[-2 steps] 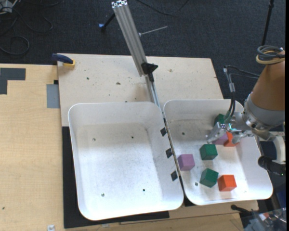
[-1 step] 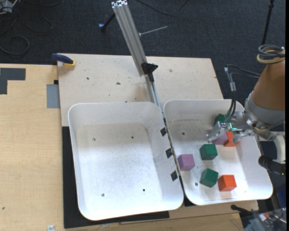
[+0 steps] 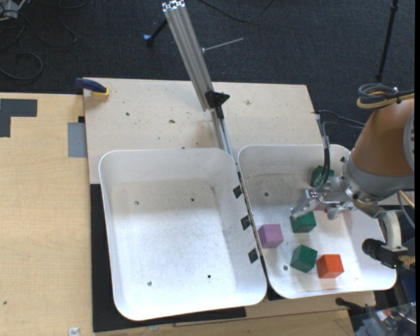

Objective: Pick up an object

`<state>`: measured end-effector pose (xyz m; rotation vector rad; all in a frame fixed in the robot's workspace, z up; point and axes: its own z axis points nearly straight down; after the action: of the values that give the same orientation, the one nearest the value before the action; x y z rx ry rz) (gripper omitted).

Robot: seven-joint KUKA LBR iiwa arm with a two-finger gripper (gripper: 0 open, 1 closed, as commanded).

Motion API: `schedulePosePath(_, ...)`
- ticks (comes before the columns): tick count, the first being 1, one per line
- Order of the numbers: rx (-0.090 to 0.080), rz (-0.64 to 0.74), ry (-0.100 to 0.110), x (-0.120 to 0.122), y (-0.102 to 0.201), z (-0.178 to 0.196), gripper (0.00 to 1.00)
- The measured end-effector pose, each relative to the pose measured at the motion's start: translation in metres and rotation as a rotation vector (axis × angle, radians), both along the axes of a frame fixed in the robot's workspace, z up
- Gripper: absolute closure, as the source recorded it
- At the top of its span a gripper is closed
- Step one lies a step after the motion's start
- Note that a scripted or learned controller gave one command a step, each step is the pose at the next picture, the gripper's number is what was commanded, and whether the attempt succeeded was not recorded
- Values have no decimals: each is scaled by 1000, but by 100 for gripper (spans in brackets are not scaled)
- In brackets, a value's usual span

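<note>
My arm came in from the right edge of the frame, its orange band (image 3: 381, 142) sitting at the middle right, and my pincer (image 3: 316, 203) hung low inside the right bin (image 3: 287, 161), in that bin's upper right part. Whether it was spread or pressed together I cannot tell, since the metal parts blurred into one pale cluster from above. A green cube (image 3: 303, 222) lay directly beneath and just left of the pincer's tip, so close that the two looked to be touching, though I saw nothing clearly between my tips and cannot claim a hold on it. A further patch of green (image 3: 320, 177) showed just above the pincer, partly hidden by my wrist, too obscured for me to say what it was. Lower in the same bin, a second green cube (image 3: 304, 258) sat near the bottom centre, with an orange cube (image 3: 330, 265) just beside it to the right. A purple cube (image 3: 270, 235) lay toward the bin's left wall, left of and below the pincer. The left bin (image 3: 119, 170) filled the middle of the frame, and a slanted metal bar (image 3: 189, 47) rose toward the upper centre.
</note>
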<state>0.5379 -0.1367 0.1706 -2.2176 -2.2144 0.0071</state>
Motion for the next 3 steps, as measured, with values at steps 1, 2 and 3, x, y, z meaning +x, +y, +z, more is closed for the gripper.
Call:
schedulePosePath(1,0,-2,1,7,-1,-59,0)
schedulePosePath(2,-1,-5,-6,7,-1,-79,0)
schedulePosePath(3,1,-12,-5,7,-2,-69,100)
